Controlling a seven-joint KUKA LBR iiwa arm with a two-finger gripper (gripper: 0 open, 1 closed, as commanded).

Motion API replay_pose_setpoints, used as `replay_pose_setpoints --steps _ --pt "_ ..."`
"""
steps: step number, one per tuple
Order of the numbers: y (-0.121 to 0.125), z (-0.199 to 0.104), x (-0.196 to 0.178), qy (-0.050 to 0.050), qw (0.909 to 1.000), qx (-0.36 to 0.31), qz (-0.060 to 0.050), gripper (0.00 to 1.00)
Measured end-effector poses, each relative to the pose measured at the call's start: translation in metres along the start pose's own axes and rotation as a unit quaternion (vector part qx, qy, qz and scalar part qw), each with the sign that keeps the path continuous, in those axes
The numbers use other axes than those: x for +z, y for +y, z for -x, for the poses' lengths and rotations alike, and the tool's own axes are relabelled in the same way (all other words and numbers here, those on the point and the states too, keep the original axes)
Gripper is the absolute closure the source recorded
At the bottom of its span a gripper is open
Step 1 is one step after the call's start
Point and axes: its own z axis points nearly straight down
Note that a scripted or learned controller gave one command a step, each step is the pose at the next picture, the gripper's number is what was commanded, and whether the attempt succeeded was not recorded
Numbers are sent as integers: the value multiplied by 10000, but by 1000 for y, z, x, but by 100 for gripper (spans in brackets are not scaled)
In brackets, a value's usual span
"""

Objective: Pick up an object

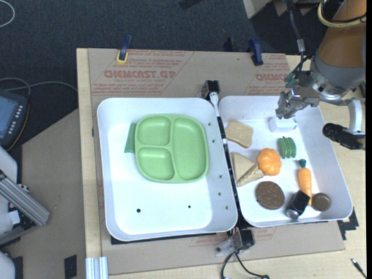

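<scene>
The right bin holds several toy foods: a tan bread slice, a pale cheese wedge, an orange fruit, a green ridged piece, a carrot, a brown round cookie, a black block and a small brown disc. My gripper hangs over the back of the right bin, just above a small white piece. Nothing shows between its fingers.
The left bin carries a green divided plate. A black clip sits at the back between the bins. Yellow and blue clamps hold the cardboard base at the rear.
</scene>
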Motion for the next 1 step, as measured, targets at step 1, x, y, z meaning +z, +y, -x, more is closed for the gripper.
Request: replay_pose_setpoints --steps 1 --pt "-27 -50 12 -1 10000 3 -14 100"
